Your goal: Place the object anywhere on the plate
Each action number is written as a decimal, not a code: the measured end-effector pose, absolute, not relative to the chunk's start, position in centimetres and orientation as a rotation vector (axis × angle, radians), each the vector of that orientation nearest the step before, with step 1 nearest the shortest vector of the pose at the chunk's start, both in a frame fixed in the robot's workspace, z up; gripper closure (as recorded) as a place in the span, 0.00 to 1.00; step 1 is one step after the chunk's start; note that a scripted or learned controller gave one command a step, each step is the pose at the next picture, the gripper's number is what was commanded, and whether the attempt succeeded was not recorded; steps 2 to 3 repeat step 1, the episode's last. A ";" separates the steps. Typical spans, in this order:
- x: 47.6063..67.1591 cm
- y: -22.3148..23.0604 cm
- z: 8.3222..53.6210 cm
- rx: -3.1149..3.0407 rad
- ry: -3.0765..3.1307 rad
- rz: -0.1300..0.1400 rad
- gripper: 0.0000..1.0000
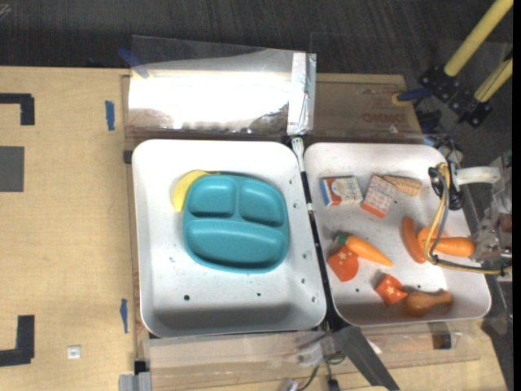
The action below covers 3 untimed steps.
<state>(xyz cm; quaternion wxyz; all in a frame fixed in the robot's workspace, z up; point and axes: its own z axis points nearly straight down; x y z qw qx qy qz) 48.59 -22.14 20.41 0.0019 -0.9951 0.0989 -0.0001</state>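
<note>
A teal divided plate (236, 221) lies in the left bin (155, 300), with a yellow item (186, 184) peeking out from under its far left edge. The right bin (480, 300) holds toy foods: two small boxes (343, 190) (379, 195), a carrot (366, 250), a red piece (343, 265), another red piece (390, 288), a brown piece (426, 301) and orange pieces (413, 241) (452, 247). My gripper (493, 236) sits at that bin's right rim, partly cut off by the frame edge, just right of the orange pieces. A yellow cable loops in front of it.
A shiny foil-covered sheet (216, 88) stands behind the left bin. Yellow-legged stands (476, 31) are at the far right. The wooden bench (57, 218) stretches to the left.
</note>
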 end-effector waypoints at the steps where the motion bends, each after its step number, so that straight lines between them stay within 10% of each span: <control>1: 48.8 -21.9 21.4 -3.119 0.307 -0.007 1.00; 3: 48.8 -21.9 21.4 -3.119 0.307 -0.007 1.00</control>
